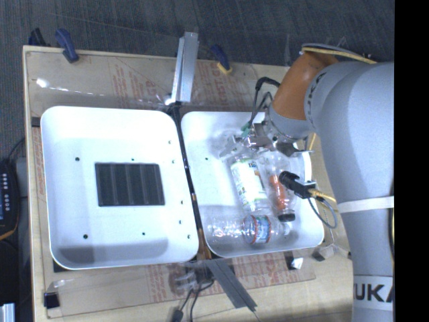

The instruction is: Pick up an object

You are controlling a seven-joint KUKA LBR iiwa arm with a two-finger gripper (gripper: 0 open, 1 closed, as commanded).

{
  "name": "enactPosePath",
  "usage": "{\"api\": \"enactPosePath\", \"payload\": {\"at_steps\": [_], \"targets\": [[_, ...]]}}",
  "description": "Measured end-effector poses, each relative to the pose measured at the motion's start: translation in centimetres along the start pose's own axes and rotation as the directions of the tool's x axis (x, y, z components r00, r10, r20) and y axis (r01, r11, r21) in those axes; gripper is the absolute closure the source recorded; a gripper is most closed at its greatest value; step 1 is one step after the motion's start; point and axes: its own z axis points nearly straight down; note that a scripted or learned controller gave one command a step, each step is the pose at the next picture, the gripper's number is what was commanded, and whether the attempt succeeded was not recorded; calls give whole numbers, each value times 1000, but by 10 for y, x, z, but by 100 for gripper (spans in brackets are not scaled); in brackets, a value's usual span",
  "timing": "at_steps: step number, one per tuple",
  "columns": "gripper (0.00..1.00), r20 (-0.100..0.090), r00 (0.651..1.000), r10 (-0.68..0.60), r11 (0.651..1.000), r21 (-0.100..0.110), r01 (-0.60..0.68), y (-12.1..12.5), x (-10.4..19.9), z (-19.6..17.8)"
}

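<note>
The gripper (pixel 260 139) sits low over the far part of the right bin (pixel 201 180), below the arm's orange band (pixel 295 92). Its fingers are lost among metal parts and clear plastic, so whether they stand apart or together cannot be told, and nothing is seen held between them.

Just beside the gripper, toward the bin's middle, lies a clear plastic bottle with a white and green label (pixel 249 185) — on its side, running lengthwise away from the gripper. Touching it on the arm side is an orange object (pixel 276 188); its kind cannot be made out. A second clear bottle with a dark label band (pixel 249 230) lies crosswise along the near wall of the same bin. A black cable fitting (pixel 295 183) hangs off the arm over the bin's right edge.

The left bin (pixel 67 133) adjoins the right one and carries a dark ribbed rectangular panel (pixel 129 184) in its floor. Both bins rest on a wooden bench (pixel 100 69), with blue clamps (pixel 66 44) at its far edge.
</note>
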Motion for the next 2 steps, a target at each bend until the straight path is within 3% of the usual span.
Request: {"api": "enactPosePath", "payload": {"at_steps": [1,2], "targets": [[0,-1,970,-242,970,3,242,-52,28,0],[100,2,970,-244,970,0,244,-51,27,-12]]}}
